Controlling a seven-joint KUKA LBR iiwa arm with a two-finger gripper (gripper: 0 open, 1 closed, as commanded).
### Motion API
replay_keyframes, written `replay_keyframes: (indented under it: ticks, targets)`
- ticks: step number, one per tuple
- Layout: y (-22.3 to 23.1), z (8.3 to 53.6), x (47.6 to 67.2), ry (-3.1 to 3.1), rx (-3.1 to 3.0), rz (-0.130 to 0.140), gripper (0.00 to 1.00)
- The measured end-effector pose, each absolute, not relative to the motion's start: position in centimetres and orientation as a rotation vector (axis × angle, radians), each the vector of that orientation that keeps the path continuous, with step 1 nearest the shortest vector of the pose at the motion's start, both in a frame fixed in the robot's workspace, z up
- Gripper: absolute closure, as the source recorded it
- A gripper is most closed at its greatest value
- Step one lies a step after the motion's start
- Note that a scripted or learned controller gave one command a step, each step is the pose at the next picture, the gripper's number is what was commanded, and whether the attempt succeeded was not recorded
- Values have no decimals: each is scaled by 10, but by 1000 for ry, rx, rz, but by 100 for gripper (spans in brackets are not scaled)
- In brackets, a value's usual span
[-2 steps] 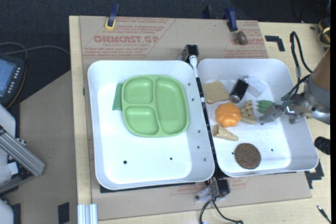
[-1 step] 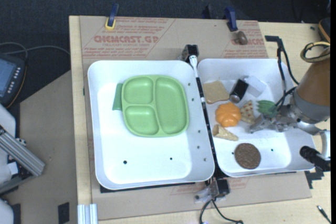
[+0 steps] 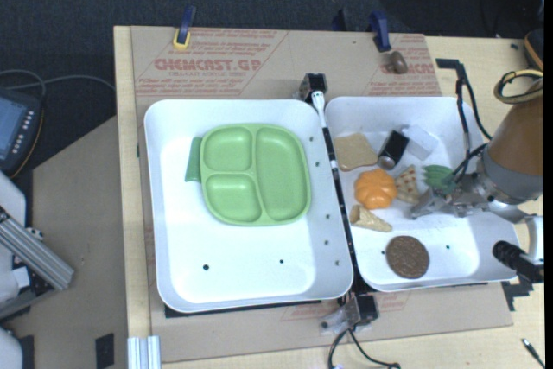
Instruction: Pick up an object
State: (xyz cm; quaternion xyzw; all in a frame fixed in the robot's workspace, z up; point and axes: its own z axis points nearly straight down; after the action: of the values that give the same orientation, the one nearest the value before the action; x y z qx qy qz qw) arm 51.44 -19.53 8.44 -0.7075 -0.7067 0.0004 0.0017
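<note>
- While the grey arm with the orange band [image 3: 517, 153] reaches in from the right edge of the bench [image 3: 130, 186], its gripper [image 3: 429, 201] is low inside the right white bin [image 3: 449, 268], near the middle of it.
- Whether the fingers are released or clenched I cannot tell, because the metal parts are small and mixed with the objects around them.
- Just beside the gripper, toward the far side of this bin, lies a small green leafy toy piece [image 3: 438, 176], and I cannot tell if they touch.
- An orange round pumpkin-like toy [image 3: 376, 188] lies left of the gripper, near the bin's left wall.
- A pale wedge-shaped piece [image 3: 371, 219] lies at the near side of the orange toy.
- A tan flat slice like bread [image 3: 354, 150] lies toward the far left corner of this bin, and a black cylinder [image 3: 393, 148] is beside it on the right.
- A brown round disc like a cookie [image 3: 406, 256] lies near the front edge of the bin.
- A green plastic plate with three compartments [image 3: 255, 173] rests in the left white bin [image 3: 173, 255], in its far half.
</note>
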Motion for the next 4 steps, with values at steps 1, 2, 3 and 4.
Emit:
replay_keyframes:
  ticks: [1,2,3,4]
  targets:
    - [-196,95,515,-2219,-2224,0,100]
    - [-199,154,508,-2225,-2228,-3,100]
    - [-209,206,513,-2227,-2228,-4,100]
    - [-210,226,514,-2226,-2224,-2,100]
